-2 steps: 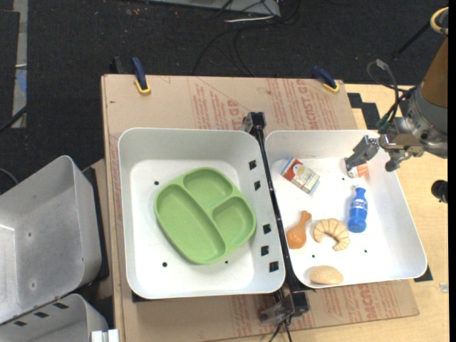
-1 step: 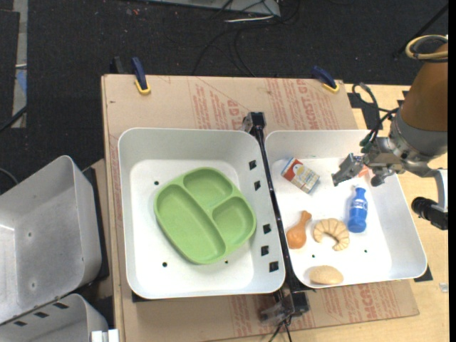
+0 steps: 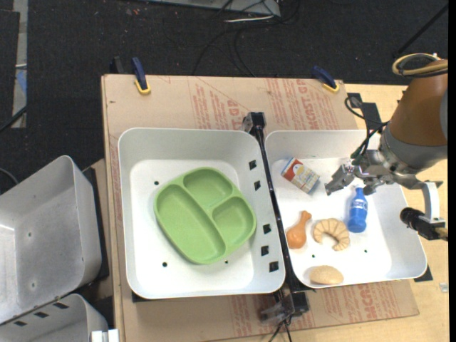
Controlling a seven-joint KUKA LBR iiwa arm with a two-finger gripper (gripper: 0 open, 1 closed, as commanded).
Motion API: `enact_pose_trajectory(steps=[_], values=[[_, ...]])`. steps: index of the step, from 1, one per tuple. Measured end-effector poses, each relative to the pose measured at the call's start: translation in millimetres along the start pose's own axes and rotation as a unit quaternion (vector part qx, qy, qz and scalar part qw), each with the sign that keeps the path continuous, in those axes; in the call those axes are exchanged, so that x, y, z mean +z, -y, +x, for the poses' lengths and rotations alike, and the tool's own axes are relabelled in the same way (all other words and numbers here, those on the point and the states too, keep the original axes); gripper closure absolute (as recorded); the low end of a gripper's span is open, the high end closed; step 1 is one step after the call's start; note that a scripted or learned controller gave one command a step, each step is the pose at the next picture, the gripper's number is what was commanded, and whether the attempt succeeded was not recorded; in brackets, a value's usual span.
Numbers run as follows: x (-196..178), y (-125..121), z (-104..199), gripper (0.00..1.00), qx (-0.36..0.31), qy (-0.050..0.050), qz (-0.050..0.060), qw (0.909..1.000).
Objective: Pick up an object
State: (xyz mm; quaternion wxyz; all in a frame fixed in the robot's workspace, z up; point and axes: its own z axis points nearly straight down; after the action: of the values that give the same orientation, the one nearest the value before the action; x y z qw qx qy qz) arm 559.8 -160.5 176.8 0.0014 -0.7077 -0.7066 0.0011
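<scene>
Robotics lab: clamped board [image 3: 214,98] bearing two white bins [image 3: 135,191], cables on dark floor [image 3: 57,41] behind it.

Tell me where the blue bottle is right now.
The blue bottle stands in the right bin, toward its right side, just right of the croissant and directly below the pincer.

1. Blue bottle [image 3: 357,213]: upright-looking, white cap toward the gripper [image 3: 349,179], just below it.
2. Small carton [image 3: 300,174]: white and red, lying left of it.
3. Croissant [image 3: 333,232], drumstick [image 3: 298,229] and bread roll [image 3: 325,275]: lower left.
</scene>
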Motion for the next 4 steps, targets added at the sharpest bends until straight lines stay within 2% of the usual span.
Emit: enact_pose_trajectory(steps=[1, 2, 3, 4], values=[[64, 3, 2, 0.0, 0.0, -0.001, 0.001, 1.0], [50, 1, 2, 1.0, 0.0, 0.0, -0.002, 1.0], [6, -6, 0, 1.0, -0.002, 0.001, -0.004, 1.0], [-43, 2, 0, 1.0, -0.002, 0.001, -0.004, 1.0]])
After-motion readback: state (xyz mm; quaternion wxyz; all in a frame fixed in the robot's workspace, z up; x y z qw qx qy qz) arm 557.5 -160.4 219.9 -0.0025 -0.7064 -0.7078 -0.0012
